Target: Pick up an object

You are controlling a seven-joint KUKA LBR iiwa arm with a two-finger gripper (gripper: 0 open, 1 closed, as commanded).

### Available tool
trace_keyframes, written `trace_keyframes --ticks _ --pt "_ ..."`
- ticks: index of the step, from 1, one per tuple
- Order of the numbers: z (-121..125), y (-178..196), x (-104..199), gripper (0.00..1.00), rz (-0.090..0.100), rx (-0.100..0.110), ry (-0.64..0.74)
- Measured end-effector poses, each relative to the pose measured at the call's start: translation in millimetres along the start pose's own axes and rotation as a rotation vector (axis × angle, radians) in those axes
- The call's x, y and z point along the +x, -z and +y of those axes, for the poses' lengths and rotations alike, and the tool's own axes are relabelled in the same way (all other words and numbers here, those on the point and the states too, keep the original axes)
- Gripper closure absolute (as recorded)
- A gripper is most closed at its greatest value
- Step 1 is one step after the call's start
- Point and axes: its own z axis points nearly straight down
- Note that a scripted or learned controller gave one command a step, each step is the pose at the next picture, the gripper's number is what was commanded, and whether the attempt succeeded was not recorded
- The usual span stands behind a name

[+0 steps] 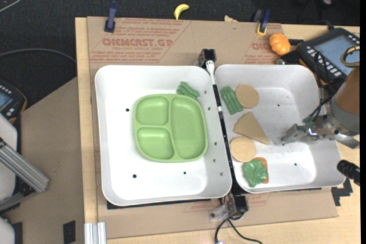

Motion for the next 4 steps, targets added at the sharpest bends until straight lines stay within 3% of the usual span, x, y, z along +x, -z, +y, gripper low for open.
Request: trace_keyframes --ticks 1,2,3,4 --pt "-0.2 10.1 -2.3 1.00 -0.004 -0.003 -0.002" --pt "8.6 -11.1 86.4 1.00 -0.001 0.004 0.002" --pt "8.6 0.6 80.9 1.00 -0.005 -0.001 -0.005" --pt "58.4 -9.4 23.2 1.00 -0.010 -0.005 -0.007"
